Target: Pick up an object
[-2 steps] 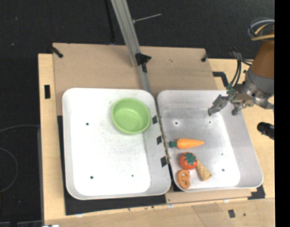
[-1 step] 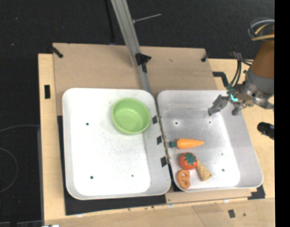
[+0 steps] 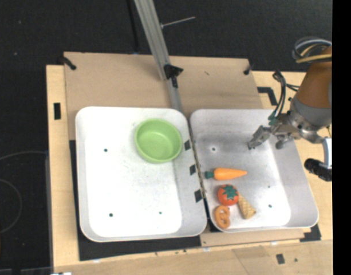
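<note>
In the right bin (image 3: 281,211) lie an orange carrot (image 3: 228,174), a red tomato (image 3: 228,195), a tan cone-shaped piece (image 3: 247,207) and a small orange pretzel-like piece (image 3: 222,216), all near its left and front side. A green bowl (image 3: 158,141) sits at the back of the left bin (image 3: 101,205). My gripper (image 3: 269,140) hangs over the right bin's back right part, fingers spread open with nothing between them. It is up and to the right of the carrot, well apart from it.
A slanted metal pole (image 3: 155,39) rises from behind the seam between the bins. The bins rest on a tan bench (image 3: 118,73) with dark floor around. Bare floor of the right bin lies under the gripper.
</note>
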Robot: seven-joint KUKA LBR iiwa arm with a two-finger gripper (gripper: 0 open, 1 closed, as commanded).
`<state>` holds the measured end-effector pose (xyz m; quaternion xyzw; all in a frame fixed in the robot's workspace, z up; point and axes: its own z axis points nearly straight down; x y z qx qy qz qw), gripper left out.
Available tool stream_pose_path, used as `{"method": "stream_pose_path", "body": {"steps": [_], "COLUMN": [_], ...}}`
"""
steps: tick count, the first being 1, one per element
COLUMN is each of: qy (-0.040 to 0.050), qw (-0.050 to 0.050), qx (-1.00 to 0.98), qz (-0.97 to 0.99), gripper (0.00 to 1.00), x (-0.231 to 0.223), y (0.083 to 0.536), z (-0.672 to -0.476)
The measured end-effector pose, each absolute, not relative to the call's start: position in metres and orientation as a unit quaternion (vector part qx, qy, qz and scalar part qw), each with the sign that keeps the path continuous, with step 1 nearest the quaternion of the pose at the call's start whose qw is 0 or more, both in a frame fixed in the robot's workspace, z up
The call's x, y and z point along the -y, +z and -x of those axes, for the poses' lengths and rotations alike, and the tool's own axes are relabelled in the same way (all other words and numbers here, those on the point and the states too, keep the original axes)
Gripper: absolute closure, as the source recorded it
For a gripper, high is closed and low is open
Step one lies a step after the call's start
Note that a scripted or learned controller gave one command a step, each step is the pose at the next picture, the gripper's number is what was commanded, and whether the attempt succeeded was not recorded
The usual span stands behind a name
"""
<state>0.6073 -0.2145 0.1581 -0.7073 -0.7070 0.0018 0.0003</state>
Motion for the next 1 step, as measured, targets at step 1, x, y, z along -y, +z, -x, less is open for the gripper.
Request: {"method": "stream_pose_path", "body": {"steps": [1], "qy": [0.0008], "qw": [-0.001], "qx": [0.706], "qz": [0.708], "gripper": [0.00], "x": [0.2159], "y": [0.1087], "z": [-0.6070]}}
